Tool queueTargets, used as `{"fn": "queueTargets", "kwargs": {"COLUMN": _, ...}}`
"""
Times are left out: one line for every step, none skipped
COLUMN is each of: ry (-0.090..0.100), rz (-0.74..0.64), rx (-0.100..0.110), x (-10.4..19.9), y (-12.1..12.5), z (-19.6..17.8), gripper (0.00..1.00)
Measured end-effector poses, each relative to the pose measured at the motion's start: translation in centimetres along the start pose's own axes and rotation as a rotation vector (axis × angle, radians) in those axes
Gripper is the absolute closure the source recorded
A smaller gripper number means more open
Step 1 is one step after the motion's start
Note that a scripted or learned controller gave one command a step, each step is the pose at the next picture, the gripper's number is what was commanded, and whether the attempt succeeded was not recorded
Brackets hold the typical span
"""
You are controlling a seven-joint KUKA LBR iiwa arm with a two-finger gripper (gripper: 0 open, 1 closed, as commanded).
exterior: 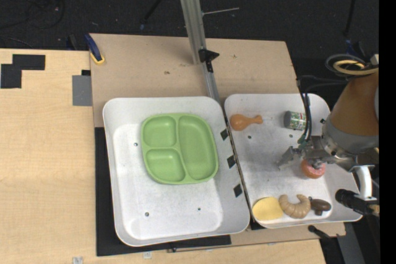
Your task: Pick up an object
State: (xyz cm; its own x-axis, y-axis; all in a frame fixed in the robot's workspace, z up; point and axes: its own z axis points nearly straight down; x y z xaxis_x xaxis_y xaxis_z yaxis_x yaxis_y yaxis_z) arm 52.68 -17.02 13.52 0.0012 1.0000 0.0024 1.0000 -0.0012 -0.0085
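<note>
Left bin: your green divided plate sits toward its far side, flat. Right bin: orange pear-shaped toy near the far left corner, small can near the far edge, yellow disc and tan curled toy along the near edge. Your gripper hangs low by the right edge, just beside a red object. Whether the claw is apart or closed, you cannot tell.

Arm is reached in from right, wrist bent low, gripper pointed down-left
</note>
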Motion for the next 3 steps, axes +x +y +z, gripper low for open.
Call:
{"fn": "queueTargets", "kwargs": {"ry": -0.004, "rz": 0.0, "rx": -0.012, "x": -0.1, "y": 0.2, "z": 3.3, "gripper": 0.0}}
{"fn": "queueTargets", "kwargs": {"ry": -0.005, "rz": 0.004, "rx": -0.01, "x": -0.2, "y": 0.1, "z": 2.5, "gripper": 1.0}}
{"fn": "queueTargets", "kwargs": {"ry": -0.003, "rz": -0.002, "rx": -0.011, "x": -0.5, "y": -0.1, "z": -3.7, "gripper": 1.0}}
